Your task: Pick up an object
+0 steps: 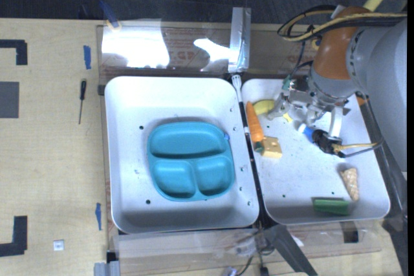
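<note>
Nearest, along the right bin's (383, 205) front wall: a green block (331, 205) lying flat, close to the rim. Just behind it, near the right wall, a tan speckled piece (350, 183), too small to name. Open white floor between these two and the middle of the bin.

In the left bin (113, 145): a blue divided tray (191, 159), centred, with bare floor on all sides.

Against the wall shared by the bins: a yellow wedge (272, 148), an orange carrot (255, 122) lying lengthwise just behind it, then a yellow rounded piece (263, 106) farther back.

Over the right bin's back half: the gripper (304, 112), low above the floor, near the yellow rounded piece, with nothing seen held. Open or closed: cannot tell, tangled with cables and a small blue part (319, 136).

Pale wooden bench (45, 158) to the left, carrying a thin dark tool (81, 98). Farthest back, a glaring clear sheet (162, 48), then dark floor.
</note>
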Robot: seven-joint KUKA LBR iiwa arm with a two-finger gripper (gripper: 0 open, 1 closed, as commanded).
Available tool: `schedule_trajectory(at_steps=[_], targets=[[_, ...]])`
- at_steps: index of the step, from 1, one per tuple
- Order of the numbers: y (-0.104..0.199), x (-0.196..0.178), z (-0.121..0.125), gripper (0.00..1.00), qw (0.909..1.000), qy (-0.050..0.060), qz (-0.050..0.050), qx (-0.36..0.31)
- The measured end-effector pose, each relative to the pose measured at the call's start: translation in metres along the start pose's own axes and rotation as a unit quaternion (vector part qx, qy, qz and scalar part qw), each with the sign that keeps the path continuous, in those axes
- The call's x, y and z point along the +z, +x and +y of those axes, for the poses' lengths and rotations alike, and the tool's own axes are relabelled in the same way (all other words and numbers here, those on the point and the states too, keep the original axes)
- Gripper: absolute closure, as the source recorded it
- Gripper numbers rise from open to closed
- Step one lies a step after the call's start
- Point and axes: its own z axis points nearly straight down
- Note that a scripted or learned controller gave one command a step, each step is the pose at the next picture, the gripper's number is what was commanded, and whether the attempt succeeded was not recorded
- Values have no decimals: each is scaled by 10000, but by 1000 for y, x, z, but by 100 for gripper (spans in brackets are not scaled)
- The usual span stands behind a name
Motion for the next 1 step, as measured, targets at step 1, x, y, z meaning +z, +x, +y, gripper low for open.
schedule_trajectory(at_steps=[1], targets=[[-82, 0, -24, 0, 9990, -10, -2, 453]])
